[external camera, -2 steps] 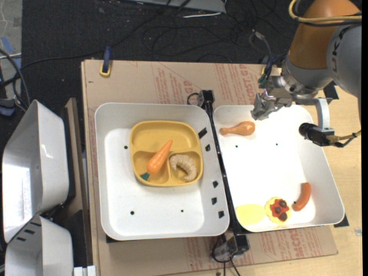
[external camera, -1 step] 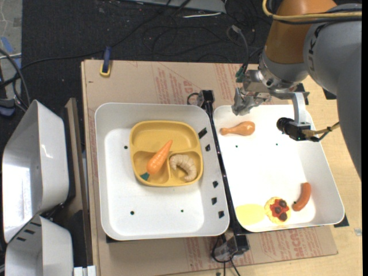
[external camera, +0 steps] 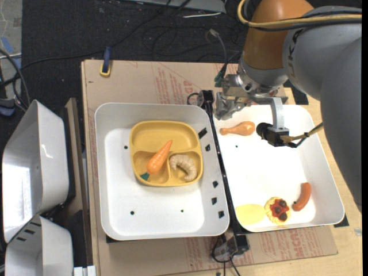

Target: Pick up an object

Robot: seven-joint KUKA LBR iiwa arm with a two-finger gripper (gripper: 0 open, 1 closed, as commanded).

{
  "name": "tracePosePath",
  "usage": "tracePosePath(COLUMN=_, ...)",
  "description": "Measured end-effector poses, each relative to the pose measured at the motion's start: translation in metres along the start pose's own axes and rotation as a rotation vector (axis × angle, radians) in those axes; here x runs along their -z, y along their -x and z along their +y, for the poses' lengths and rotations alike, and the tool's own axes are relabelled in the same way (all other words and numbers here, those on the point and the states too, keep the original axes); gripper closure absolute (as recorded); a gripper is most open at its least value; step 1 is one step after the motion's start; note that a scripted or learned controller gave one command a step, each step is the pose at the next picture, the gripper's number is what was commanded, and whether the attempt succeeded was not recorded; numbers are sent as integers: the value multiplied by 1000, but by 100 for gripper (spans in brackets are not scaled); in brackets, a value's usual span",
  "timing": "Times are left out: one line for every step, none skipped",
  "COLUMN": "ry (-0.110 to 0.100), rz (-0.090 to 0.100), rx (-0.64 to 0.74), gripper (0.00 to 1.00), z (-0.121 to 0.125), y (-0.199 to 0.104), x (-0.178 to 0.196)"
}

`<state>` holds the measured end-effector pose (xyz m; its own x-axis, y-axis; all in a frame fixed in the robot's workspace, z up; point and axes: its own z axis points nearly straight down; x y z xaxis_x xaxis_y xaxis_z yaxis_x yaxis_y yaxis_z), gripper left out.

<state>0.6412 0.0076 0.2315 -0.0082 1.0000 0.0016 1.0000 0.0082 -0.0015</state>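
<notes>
My gripper (external camera: 225, 111) hangs over the far left corner of the right bin (external camera: 322, 171), beneath the orange band of the arm. Just in front of it, on the bin floor, lies a tan drumstick (external camera: 239, 129), thick end to the right. A small red-brown sausage (external camera: 302, 196) rests near the bin's front right. A pale yellow flat piece (external camera: 250, 213) and a round piece with red topping (external camera: 278, 209) sit at the front edge. Nothing shows between the gripper and the drumstick.
The left bin (external camera: 115, 211) holds a yellow divided plate (external camera: 138, 135) with an orange carrot (external camera: 159, 157) and a pale shrimp (external camera: 185, 167). A black part on a cable (external camera: 275, 134) hangs off the arm, right of the drumstick. Cables run behind the bench.
</notes>
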Motion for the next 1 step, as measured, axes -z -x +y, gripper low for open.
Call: tracePosePath(ry=0, rz=0, rx=1, gripper=100, z=-8, y=-59, x=1)
